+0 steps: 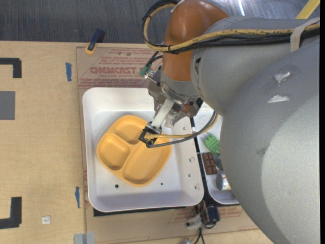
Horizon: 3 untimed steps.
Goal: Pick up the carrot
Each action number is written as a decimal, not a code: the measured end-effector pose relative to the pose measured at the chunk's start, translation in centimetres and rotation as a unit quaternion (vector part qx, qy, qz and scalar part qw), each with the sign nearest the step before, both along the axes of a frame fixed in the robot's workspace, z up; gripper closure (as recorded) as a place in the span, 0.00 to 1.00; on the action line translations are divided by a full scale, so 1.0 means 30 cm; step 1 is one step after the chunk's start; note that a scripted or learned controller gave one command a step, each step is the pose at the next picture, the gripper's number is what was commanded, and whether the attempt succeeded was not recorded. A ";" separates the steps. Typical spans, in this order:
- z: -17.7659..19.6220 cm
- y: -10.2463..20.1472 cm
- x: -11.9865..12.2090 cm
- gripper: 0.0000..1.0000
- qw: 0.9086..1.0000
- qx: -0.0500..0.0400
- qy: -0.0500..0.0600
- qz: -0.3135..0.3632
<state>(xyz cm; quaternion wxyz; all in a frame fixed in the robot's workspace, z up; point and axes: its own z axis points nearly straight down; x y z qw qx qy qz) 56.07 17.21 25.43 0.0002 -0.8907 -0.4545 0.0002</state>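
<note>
The hand (149,138) hung over the yellow tray (133,149) in the left bin (96,136), at mid-frame; whether it was open or closed I could not tell. No carrot could be made out. The tray looked smooth, glossy plastic with rounded compartments. Something green (213,144) and brown (209,163) lay in the right bin, under the grey arm (264,111).

Yellow sectioned plate (133,151), three compartments, lying in the left white bin (101,105); its upper right rim sits directly under the fingers (145,133). Right white bin (223,196), right of the fingers, mostly covered. In it: green leafy item (213,144), brown chocolate-like bar (209,162) just below that, grey utensil (221,179) beside the bar. Cardboard sheet (111,67) under the bins on the bench (35,136). Blue-and-yellow clip (94,40), well up-left of the fingers.
</note>
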 end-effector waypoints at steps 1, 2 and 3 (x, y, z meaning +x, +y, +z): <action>-0.231 -0.073 -0.225 1.00 0.998 0.000 0.002 -0.060; -0.262 -0.023 -0.274 1.00 0.996 0.000 0.002 -0.088; -0.361 0.131 -0.272 1.00 0.972 0.000 0.000 -0.234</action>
